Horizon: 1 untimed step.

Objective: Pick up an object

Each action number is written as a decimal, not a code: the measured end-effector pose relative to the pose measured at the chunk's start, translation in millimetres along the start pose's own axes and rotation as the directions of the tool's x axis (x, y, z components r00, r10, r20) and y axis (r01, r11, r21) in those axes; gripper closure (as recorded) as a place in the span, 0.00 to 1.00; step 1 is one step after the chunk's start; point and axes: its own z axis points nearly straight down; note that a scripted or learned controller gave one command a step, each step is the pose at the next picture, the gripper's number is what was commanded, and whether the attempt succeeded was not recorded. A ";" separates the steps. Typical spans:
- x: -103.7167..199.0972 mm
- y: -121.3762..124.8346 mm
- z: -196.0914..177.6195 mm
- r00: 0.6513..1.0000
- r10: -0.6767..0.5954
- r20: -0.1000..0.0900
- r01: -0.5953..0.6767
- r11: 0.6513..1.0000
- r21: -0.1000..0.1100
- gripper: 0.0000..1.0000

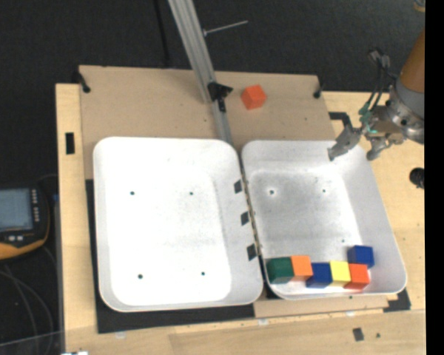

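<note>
Packed cube row (322,271) against right bin (311,198) near wall: risks finger jams, multi-grabs. Gripper (357,145) spread apart, gripping nothing, well away.

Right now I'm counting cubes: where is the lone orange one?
The orange cube sits outside both bins, on the brown board behind the right bin, beside the slanted metal rail.

Light wooden bench (66,198), topped at the back by a brown board (155,102). Two shallow white bins directly on it: left bin (103,198) and right bin (381,220), touching along their inner edges. Behind the right bin, on the brown board, an orange cube (254,97), alone and well apart from the rim. Just left of that cube, a slanted metal rail (196,46), running down to the gap between the bins.
</note>
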 end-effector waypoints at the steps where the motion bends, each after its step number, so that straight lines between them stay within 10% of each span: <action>1: 12.7 -116.6 54.3 1.000 0.005 -0.003 -0.005 1.000 0.008 0.00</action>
